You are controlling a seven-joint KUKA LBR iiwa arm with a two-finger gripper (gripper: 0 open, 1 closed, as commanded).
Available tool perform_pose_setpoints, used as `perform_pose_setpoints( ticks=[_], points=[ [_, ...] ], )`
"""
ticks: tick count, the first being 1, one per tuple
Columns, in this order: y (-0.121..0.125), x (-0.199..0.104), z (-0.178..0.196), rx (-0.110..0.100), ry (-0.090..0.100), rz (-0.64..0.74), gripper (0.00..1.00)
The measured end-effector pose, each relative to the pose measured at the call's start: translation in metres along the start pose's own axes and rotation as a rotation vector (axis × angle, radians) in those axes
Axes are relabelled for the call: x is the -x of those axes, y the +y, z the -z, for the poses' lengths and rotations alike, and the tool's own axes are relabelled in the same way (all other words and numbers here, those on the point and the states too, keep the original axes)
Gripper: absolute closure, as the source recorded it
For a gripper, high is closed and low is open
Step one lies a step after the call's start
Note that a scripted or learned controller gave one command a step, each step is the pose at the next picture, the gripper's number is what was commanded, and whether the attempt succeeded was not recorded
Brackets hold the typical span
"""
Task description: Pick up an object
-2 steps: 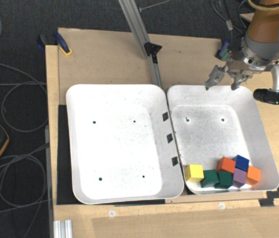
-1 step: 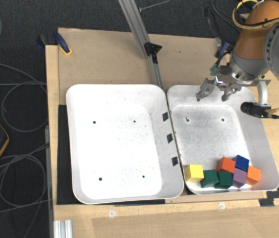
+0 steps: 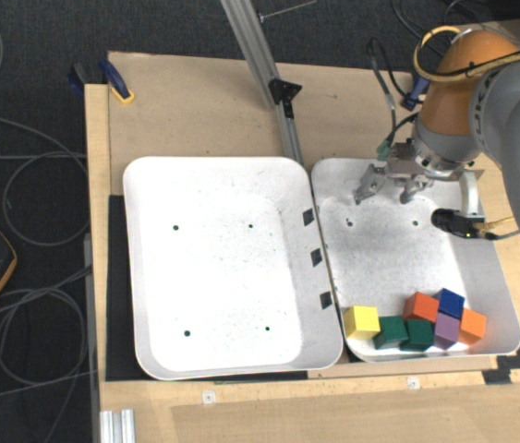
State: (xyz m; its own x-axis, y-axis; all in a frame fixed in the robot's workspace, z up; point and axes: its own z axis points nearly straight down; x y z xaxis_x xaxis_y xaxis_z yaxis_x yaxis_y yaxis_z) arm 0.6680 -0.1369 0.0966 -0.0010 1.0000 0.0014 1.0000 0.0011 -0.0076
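A wooden bench takes up most of the frame, with dark carpet and loose cables around it. On it lie two shallow white bins side by side. The left bin sits in the centre-left of the frame; the right bin sits in the centre-right, and the two touch along a seam with small black clips. The grey arm with its orange band comes in at the upper right of the frame. A slanted metal pole crosses the upper middle and ends near the top of the seam. The gripper hangs above the upper part of the right bin, its fingers spread apart with nothing between them. The blocks cluster in the lower right corner of the right bin, well apart from the gripper: a yellow block at the left end, two green blocks beside it, then an orange block, a blue block, a purple block and another orange block, all touching or nearly so.
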Motion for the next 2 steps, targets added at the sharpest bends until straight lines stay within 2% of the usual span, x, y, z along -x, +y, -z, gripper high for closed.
perform_pose_setpoints(
  ticks=[1, 2],
  points=[
    [0.003, 0.000, 0.016, 0.010, -0.001, 0.000, 1.00],
    [0.009, 0.003, 0.081, 0.017, -0.003, 0.000, 1.00]
  ],
)
